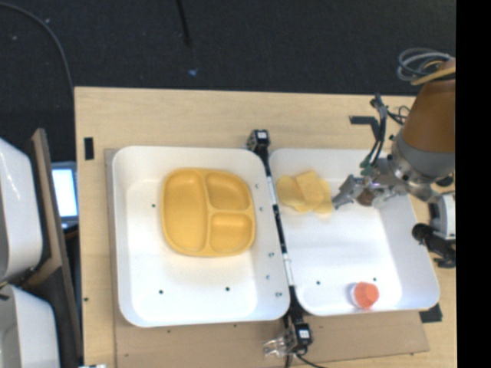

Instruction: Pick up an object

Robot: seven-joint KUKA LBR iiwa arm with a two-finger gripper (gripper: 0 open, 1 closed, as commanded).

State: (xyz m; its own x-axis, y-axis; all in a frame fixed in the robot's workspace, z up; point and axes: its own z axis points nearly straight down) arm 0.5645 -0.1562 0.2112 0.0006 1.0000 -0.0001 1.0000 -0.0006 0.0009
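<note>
Approach step: the claw [347, 193] stood just beside the yellow cloth [304, 192]. Its state could not be told. Next move required closing on the cloth

A yellow divided plate [208, 211] (3 compartments) lies in the left bin [138, 282].

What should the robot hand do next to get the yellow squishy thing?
Probably slide a little further left and lower. The gripper sits just beside the yellow sponge-like object in the right bin, at its right edge, with nothing visibly between its fingers.
</note>
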